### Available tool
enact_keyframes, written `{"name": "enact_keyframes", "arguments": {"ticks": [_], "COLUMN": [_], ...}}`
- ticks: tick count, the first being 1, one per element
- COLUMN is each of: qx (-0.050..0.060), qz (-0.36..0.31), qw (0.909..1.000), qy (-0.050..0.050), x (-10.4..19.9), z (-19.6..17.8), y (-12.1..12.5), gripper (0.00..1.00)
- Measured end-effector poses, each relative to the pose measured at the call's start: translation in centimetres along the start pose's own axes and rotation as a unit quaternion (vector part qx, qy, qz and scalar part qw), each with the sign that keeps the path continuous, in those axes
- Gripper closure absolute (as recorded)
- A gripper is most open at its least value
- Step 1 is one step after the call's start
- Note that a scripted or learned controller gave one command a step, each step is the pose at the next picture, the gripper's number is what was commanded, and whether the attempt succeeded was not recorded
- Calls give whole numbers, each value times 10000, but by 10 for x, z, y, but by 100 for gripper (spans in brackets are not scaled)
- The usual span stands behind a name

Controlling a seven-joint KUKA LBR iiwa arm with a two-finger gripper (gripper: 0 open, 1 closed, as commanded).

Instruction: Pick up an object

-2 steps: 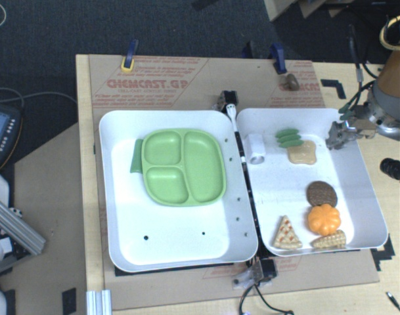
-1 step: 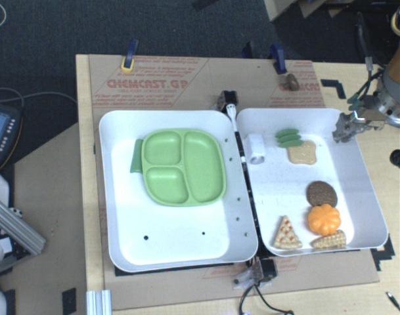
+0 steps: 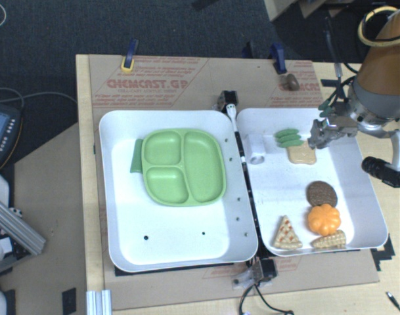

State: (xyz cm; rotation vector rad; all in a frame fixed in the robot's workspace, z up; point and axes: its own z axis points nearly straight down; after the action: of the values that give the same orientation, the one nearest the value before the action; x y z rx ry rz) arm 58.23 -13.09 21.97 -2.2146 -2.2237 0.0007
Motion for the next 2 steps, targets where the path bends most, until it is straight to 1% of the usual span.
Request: {"name": "enact_keyframes", "arguments": {"ticks": [1,2], "qx": [4,6], "qz": [-9,-3], "qw": [10000,10000], "qy": [7,4], "x": [58,109], "z": [7,12], "y": [-15,-33], "gripper": [100,100]}}
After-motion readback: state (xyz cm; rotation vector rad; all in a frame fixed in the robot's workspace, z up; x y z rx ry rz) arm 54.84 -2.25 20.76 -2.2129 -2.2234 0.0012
